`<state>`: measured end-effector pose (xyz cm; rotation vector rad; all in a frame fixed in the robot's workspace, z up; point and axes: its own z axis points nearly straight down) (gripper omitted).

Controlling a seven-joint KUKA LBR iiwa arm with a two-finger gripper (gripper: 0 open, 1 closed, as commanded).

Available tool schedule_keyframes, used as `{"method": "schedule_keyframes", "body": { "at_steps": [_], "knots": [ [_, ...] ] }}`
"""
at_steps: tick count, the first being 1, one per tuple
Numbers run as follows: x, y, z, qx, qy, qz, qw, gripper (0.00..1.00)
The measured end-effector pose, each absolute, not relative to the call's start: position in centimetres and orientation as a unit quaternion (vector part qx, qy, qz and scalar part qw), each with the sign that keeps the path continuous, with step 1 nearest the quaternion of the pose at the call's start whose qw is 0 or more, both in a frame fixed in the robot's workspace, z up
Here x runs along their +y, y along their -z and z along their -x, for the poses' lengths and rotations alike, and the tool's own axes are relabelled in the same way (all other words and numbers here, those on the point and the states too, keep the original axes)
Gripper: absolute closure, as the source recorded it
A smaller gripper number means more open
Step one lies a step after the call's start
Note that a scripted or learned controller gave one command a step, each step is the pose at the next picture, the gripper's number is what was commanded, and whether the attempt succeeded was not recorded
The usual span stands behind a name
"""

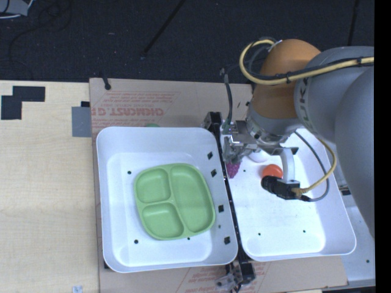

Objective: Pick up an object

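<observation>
A light green divided plate point(175, 201) lies flat in the left bin point(116, 145). In the right bin point(287, 237), the gripper point(233, 157) hangs near the bin's left wall at the far end, under the grey arm with its orange band. A small purple object point(233, 169) shows just below the fingertips, against the bin wall; I cannot tell whether it is between the fingers. An orange object point(272, 170) lies to the right of the gripper, partly hidden by a black cable connector point(280, 187).
The two white bins stand side by side on a cardboard sheet point(153, 102), joined by black clips along the middle divider point(221, 206). The arm's bulk covers the right bin's far right corner. Bare white floor shows in the right bin's near half.
</observation>
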<state>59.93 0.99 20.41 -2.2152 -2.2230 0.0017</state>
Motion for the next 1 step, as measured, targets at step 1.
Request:
{"method": "schedule_keyframes", "body": {
  "at_steps": [1],
  "knots": [
    [6.88, -21.99, -60.76, -0.709, 0.0002, 0.705, 0.001, 1.00]
  ]
}}
